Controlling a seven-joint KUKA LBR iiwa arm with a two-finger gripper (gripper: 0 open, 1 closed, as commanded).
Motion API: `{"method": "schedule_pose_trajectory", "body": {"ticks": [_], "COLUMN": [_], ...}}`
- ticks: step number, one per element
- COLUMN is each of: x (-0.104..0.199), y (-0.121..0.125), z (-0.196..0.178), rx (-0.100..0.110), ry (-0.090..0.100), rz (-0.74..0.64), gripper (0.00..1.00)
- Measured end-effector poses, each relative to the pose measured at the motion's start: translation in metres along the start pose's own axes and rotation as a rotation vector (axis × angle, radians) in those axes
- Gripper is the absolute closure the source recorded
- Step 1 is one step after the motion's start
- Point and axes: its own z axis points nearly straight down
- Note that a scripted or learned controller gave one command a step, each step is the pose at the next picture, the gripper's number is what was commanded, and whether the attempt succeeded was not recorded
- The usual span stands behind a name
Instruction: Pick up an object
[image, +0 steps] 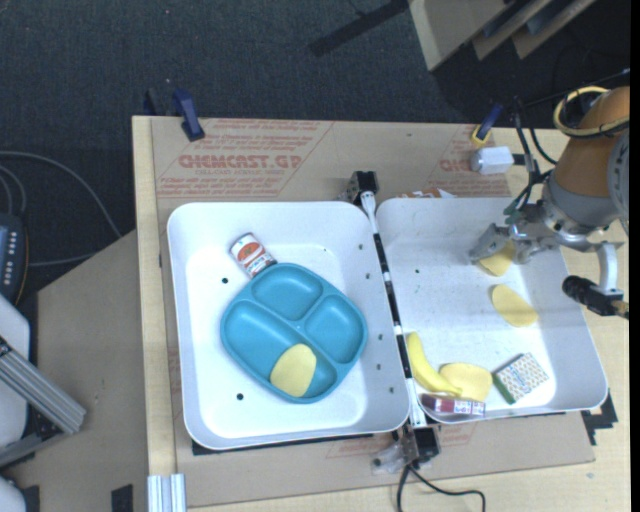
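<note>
In the right white bin (560, 330), the tool (497, 250), grip unclear, touches a pale yellow chip (495, 265).

Two shallow white plastic bins (200, 400) on a tan board printed with red lettering (240, 160). Blue three-part plate (290, 330) bearing a pale yellow oval piece (294, 370); beside it, a small red-and-white can (252, 254). Elsewhere, a yellow banana (422, 365), yellow chips (513, 306), a green-edged checkered sponge (521, 377).

Red "CHEMCAST GP" lettering marks the bench board (240, 160).
</note>
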Motion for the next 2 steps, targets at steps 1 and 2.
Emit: {"method": "schedule_pose_trajectory", "body": {"ticks": [1, 2], "x": [-0.002, 0.042], "y": [0.001, -0.003], "z": [-0.011, -0.109], "rx": [-0.003, -0.005], "ry": [-0.007, -0.010], "rz": [0.000, 0.003], "gripper": [1.00, 1.00]}}
